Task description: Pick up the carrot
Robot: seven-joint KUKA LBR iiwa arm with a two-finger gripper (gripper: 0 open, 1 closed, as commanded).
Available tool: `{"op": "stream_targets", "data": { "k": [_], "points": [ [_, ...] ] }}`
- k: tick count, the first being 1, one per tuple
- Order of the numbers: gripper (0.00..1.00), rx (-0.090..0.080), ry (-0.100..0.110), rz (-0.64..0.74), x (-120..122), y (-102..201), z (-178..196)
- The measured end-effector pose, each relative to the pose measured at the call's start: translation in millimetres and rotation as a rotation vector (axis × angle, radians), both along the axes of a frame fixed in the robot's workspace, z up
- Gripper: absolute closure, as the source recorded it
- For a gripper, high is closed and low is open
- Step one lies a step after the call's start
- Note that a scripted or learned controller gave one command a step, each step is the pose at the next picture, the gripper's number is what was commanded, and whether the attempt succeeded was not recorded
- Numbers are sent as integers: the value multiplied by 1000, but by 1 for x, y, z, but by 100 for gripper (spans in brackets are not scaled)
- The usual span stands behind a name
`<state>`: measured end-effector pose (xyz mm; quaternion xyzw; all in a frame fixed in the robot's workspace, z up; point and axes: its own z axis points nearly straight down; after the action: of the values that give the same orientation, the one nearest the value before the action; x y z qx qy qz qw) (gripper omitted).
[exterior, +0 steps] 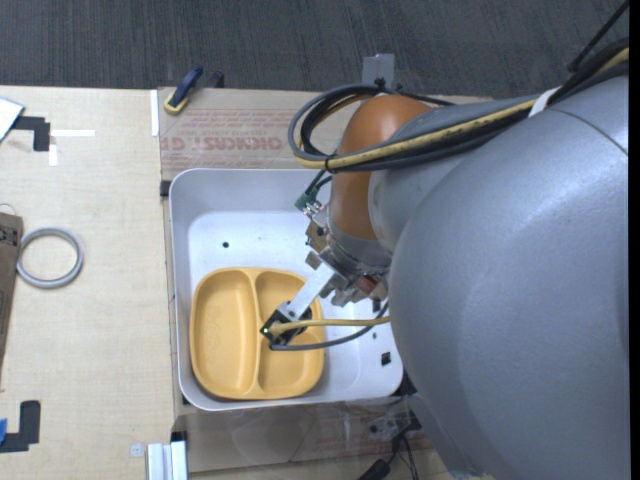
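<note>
The gripper [342, 276] hung over the white bin [200, 208], and whether it was wide or narrow could not be told. A yellow divided plate [225, 338] lay just beside it. The carrot's place was unclear, perhaps hidden under the arm. A good pick meant locating it first.

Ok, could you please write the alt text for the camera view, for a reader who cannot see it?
A grey robot arm with an orange band reaches from the right over a shallow white bin holding a yellow plastic tray with two compartments. A grey ring of tape lies on the pale bench left of the bin.
</note>
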<state>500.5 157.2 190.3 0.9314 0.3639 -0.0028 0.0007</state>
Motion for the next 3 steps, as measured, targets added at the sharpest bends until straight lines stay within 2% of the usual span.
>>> {"op": "stream_targets", "data": {
  "k": [1,2,3],
  "points": [
    [100,-1,-2,-223,-16,-40,114],
    [100,1,1,-105,-16,-125,3],
    [100,0,-1,-346,-23,-172,24]
  ]
}}
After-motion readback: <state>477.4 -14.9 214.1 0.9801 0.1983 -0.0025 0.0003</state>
